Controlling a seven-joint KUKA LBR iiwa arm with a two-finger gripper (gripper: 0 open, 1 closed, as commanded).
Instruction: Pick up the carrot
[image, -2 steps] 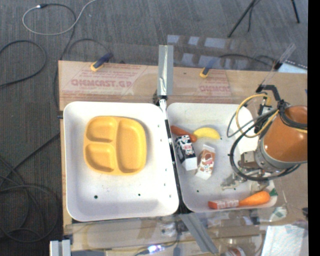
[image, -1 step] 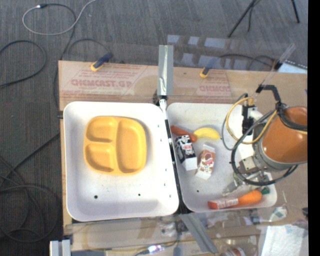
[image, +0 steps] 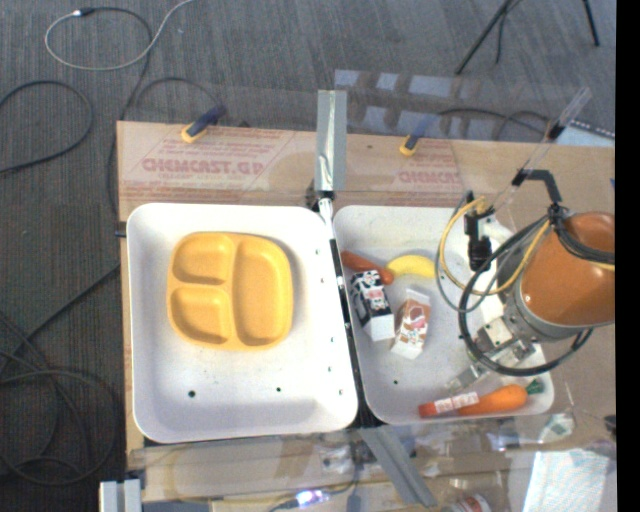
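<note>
The long orange carrot (image: 493, 401) lies at the near edge of the right shallow white bin (image: 385, 395). Just above it hangs the end effector (image: 480, 372); its state I cannot tell. Farther left, a yellow compartment tray (image: 232, 288).

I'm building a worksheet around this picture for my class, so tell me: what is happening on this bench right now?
A grey robot arm with an orange band reaches into the right-hand white bin from the right. Its job is to pick up the carrot, which lies untouched near the bin's front edge, just below the arm's wrist. Also in that bin are a banana and two small cartons. The left bin holds a yellow divided tray. Nothing has been lifted yet.
</note>
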